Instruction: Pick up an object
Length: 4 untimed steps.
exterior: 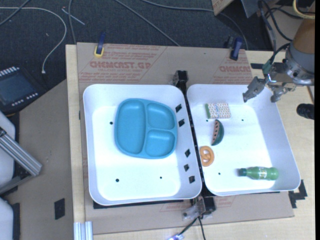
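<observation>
- The end effector (pixel 264 90) hangs over the far right corner of the right bin (pixel 280 129), at the end of the grey arm (pixel 302 59) that comes in from the right.
- Its two fingers (pixel 251 90) are spread wide apart, with nothing between them.
- One finger sits above the bin's far rim, the other further right, near the bin's right wall.
- The right bin holds four things, all apart from the end effector.
- A sponge (pixel 218 111), pale and speckled with a green edge, lies flat near the far middle of that bin, closest to the end effector.
- A watermelon slice (pixel 217 132), green rind and red flesh, lies just in front of the sponge, curved and on its side.
- A pretzel (pixel 207 155), orange-brown, lies near the bin's left wall, a little in front of the slice.
- A green bottle (pixel 259 172) lies on its side near the front right of the bin, cap pointing left, well apart from the other three.
- The left bin (pixel 100 134) holds a blue plate (pixel 146 128) with three compartments, set flat near the bin's middle.
- Both bins rest side by side on a cardboard sheet (pixel 150 59) printed with red lettering, which covers the counter (pixel 305 134).
- A blue clamp (pixel 100 47) grips the sheet's far left edge, and a second clamp (pixel 236 48) its far right edge.
- Cables (pixel 50 14) trail over the dark floor beyond the counter.
</observation>
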Tool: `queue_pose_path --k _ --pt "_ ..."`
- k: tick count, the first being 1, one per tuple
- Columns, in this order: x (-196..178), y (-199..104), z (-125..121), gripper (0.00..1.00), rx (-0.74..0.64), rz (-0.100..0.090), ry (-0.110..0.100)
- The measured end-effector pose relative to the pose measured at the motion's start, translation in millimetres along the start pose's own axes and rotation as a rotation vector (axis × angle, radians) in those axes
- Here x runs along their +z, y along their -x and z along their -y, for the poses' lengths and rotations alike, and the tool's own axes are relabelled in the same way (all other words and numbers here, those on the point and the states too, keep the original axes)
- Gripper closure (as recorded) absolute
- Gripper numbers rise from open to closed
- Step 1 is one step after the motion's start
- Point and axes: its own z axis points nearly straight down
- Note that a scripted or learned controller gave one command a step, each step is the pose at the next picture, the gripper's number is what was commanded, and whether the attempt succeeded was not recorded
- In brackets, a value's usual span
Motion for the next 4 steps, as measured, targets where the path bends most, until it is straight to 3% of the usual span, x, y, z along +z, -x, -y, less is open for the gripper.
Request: queue_pose_path --k 1,4 --pt "-8 0 -2 0.0 -0.003 0.003 0.014" --pt "167 -7 3 0.0 -0.003 0.001 0.008"
